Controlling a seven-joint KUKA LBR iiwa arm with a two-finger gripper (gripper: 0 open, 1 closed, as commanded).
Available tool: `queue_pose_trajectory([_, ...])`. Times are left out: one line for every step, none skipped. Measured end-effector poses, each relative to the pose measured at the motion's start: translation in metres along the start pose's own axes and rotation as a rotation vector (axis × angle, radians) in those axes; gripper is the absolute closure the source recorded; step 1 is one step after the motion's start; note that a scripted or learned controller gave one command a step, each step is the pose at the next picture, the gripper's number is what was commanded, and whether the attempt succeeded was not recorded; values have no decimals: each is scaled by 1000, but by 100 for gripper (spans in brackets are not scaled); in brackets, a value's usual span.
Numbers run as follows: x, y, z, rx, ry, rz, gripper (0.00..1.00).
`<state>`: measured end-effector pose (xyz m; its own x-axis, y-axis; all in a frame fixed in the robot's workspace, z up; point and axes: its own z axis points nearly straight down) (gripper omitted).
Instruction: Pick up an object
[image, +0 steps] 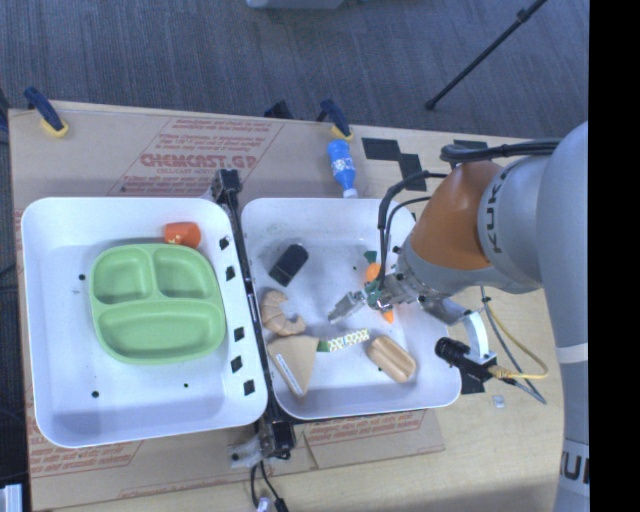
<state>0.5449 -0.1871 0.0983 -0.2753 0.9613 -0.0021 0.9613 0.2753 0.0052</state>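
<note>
**Arm low in the right bin, nothing lifted yet**

Nearest the camera in the right bin lie a tan wedge, a hot-dog-shaped toy and a green-and-white patterned strip. Just beyond, a croissant-like piece sits near the left wall. The gripper reaches in from the right at mid-bin, its metal tips just above the strip; whether the tips are spread or closed cannot be told, and nothing visibly sits between them. An orange piece lies close behind the wrist, and a black block rests farther back. Judging from this, the pick is at the reach stage: closing and lifting are still to do.

The left bin holds a green divided plate and, beyond it, a red-orange toy. Both bins stand on printed cardboard clamped to the bench; a blue-capped bottle lies at the far edge, grey carpet beyond.
</note>
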Motion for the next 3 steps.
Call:
queue_pose_trajectory([-5, 81, 7, 6, 3, -182, 0])
queue_pose_trajectory([-5, 81, -4, 7, 2, -185, 100])
queue_pose_trajectory([26, 126, -137, 2, 1, -123, 100])
